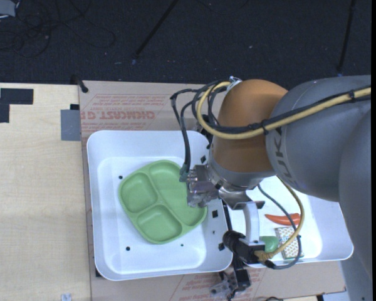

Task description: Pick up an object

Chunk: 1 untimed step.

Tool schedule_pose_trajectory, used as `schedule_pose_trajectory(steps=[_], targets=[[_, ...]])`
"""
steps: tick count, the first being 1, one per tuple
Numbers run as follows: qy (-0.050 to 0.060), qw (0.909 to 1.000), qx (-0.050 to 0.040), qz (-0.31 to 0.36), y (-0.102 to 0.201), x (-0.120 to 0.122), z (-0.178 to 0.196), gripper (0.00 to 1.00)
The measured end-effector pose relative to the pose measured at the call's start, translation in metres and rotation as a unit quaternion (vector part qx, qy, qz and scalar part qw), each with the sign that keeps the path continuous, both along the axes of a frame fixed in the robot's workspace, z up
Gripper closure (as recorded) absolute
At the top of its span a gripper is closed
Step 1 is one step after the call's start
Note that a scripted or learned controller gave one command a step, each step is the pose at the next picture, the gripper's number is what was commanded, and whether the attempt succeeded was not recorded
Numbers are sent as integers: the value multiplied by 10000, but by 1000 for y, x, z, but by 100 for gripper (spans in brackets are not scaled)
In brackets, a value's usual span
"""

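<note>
Grey arm w/ orange band (247, 127) reaches in from the right and hangs over the seam between the two shallow white bins. Left white bin (106, 168) holds a light-green plastic divided plate w/ three compartments (153, 202), lying flat and turned at a slant, roughly mid-bin. Plate's right edge runs under the wrist hardware. Claw (197, 193) sits at that right edge of the plate, just at or over its rim; contact can't be made out. Wrist and cables block it, so can't tell if claw is released, clenched or grasping anything.

Right white bin (329, 243) is mostly covered by the arm. Seen in it: a small orange-red carrot-shaped item (283, 219), and near it, toward the front, a small checked patterned piece w/ a green bit (287, 244). Black and yellow cables (238, 246) loop down in front of these. Bins sit on brown cardboard (131, 108) w/ red print, on a light wood worktop (31, 193).
</note>
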<state>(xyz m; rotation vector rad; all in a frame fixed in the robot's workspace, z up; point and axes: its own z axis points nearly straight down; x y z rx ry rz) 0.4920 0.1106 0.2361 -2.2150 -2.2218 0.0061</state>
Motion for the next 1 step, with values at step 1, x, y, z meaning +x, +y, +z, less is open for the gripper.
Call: schedule_pose_trajectory(steps=[1], targets=[[-3, 10000, -3, -10, -1, 0, 0, 0]])
